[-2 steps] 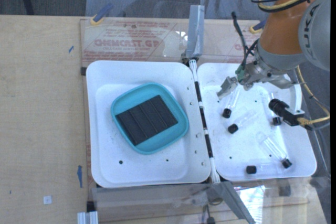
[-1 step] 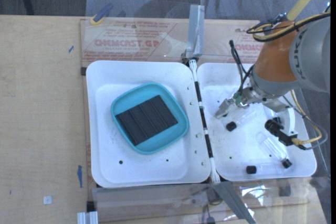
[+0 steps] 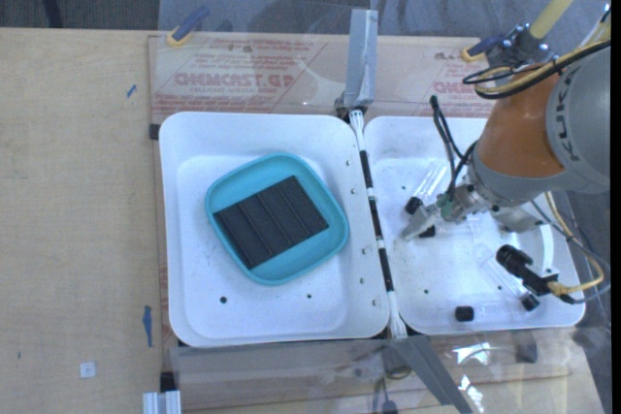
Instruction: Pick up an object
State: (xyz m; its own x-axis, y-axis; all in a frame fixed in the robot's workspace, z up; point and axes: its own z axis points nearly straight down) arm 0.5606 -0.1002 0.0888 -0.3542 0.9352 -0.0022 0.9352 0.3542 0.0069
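Resting on a wooden desk [image 3: 68, 208] were two shallow white bins. In the left bin [image 3: 184, 305] sat a teal dish [image 3: 330, 213] holding a dark ribbed pad [image 3: 270, 221]. A grey and orange arm [image 3: 524, 145] reached into the right bin [image 3: 427, 305], its end effector [image 3: 419, 217] low over the floor, fingers spread and pinching nothing. A small black piece [image 3: 465, 313] lay near the front wall.
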